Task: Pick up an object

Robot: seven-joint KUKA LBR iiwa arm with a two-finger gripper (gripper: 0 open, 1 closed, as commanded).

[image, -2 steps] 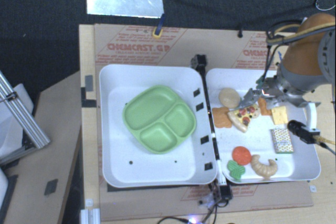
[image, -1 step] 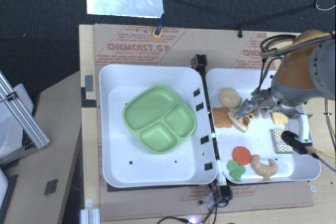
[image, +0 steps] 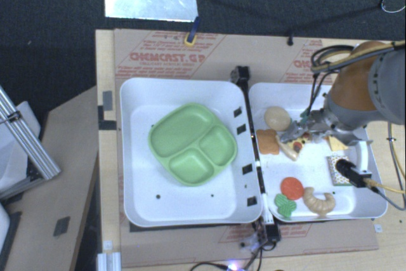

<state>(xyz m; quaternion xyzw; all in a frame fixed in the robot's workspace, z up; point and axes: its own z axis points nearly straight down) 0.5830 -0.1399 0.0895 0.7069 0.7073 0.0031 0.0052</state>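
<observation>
The right bin (image: 317, 93) holds several toy foods. A beige egg-like ball (image: 277, 117) lies at its upper left, with an orange piece of toast (image: 268, 142) just below it. A pizza slice (image: 293, 148) lies beside the toast. My gripper (image: 298, 132) hangs low over the bin, right above the pizza slice and just right of the ball. Along the front lie a red tomato slice (image: 292, 187), a green broccoli (image: 285, 205) and a tan croissant (image: 320, 200). Nothing is visibly held.
The left bin (image: 136, 200) bears a green divided plate (image: 192, 144). A yellow cheese piece (image: 337, 145) and a patterned square (image: 337, 171) lie at the right bin's right side, under the arm (image: 358, 89). Black clips line the wall between the bins.
</observation>
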